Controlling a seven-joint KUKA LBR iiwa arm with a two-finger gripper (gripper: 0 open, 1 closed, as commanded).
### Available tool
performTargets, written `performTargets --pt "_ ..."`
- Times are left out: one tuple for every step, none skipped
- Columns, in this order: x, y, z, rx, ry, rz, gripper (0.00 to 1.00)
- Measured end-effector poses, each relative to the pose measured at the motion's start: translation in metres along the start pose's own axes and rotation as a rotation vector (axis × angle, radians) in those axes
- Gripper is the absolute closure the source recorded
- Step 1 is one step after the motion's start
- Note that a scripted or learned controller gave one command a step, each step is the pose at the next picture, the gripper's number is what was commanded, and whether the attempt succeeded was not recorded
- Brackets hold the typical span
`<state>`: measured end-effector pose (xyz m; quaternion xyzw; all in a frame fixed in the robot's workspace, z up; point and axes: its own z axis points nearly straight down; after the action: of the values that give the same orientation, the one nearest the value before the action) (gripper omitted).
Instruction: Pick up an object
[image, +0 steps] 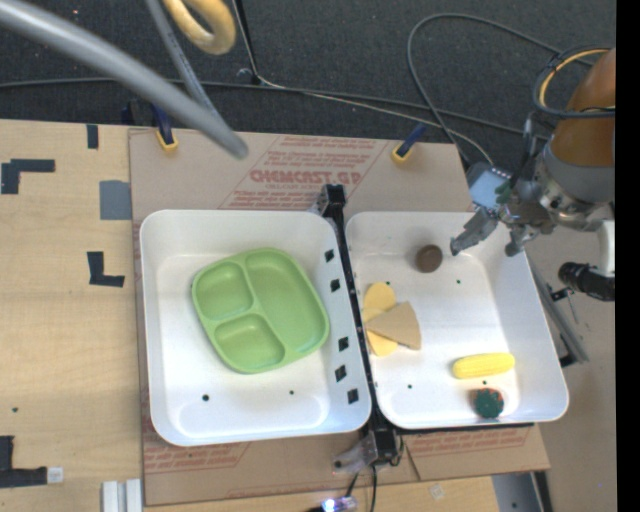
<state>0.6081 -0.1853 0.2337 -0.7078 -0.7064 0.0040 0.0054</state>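
Left bin holds green tray; right bin holds cheese, corn, brown ball. Gripper spread, nothing held. Cardboard bench.

Arm: grey, rounded body, orange band above the wrist, seen at top right. Thin yellowish ring or cable arcs around its upper part. Wrist section is metallic silver-grey, stacked-ring look, with a small light blue block on the side facing the bins. Gripper: two slim dark grey fingers, angular, spread apart with a clear gap. Black part sticks out below the wrist near a white piece. No readable markings; screws too small to tell.
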Motion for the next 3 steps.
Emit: performTargets --pt "0.0 0.003 -0.007 -0.012 -0.002 -0.003 0.0" --pt "0.011 0.0 0.048 -0.007 -0.002 -0.003 0.0" --pt "0.002 0.004 0.1 -0.007 -0.003 -0.002 0.0"
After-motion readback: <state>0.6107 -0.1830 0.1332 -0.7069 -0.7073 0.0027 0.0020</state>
